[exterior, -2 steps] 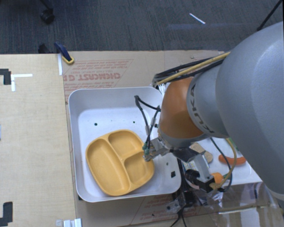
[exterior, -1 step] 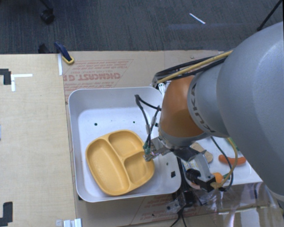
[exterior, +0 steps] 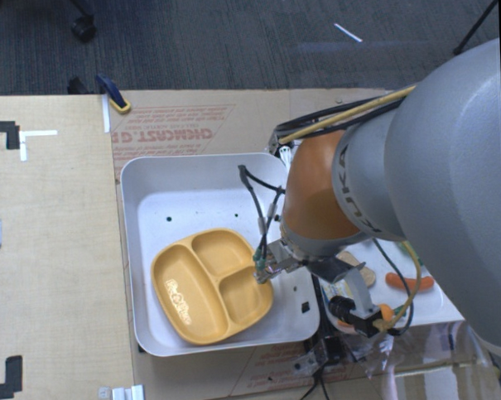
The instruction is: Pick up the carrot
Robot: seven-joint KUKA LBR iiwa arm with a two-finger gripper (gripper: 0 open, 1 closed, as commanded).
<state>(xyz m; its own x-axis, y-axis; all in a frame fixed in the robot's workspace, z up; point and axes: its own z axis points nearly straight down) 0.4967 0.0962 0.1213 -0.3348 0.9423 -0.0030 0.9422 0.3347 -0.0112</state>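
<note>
One slim orange carrot (exterior: 407,283) lies partly hidden behind the arm; the hand's (exterior: 262,271) state is unclear.

**Count of things on the bench**

Bins: two white, left bin (exterior: 144,241), right bin (exterior: 442,307) mostly hidden by arm. Yellow divided plate (exterior: 209,284): one, three compartments. Carrot (exterior: 407,283): one. Arm (exterior: 415,179): one. Pale item beside carrot: unclear.

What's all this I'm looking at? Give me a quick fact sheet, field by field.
arm: grey with orange band, reaching in from the right, covering much of the right bin
left bin: holds a yellow divided plate
plate: three compartments, nothing visible in them
carrot: orange, in the right bin, partly hidden by the arm
pincer: hidden under the wrist, state unclear
</note>
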